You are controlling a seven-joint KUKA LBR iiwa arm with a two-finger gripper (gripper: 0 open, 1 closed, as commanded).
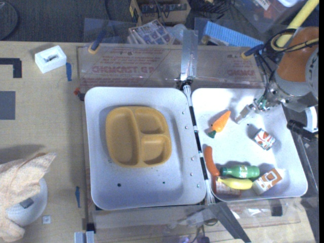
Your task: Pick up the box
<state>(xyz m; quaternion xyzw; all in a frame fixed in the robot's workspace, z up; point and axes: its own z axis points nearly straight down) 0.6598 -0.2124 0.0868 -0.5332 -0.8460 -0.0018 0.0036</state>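
Observation:
The box (269, 180) is a small orange-and-white carton lying in the front right corner of the right bin (291, 158), just right of a banana (237, 184). My gripper (245, 113) hangs over the back part of that bin, between a toy carrot (219, 122) and a red-and-white can (264, 139). It is well behind the box and nothing shows in its grasp. The grey arm with its orange band (293, 65) reaches in from the upper right.
A green bottle (240, 171) lies just behind the banana, and an orange sausage-like piece (210, 161) lies along the bin's left wall. The left bin (96, 181) holds a yellow divided tray (137, 135). Cloth (23, 178) lies at the bench's left.

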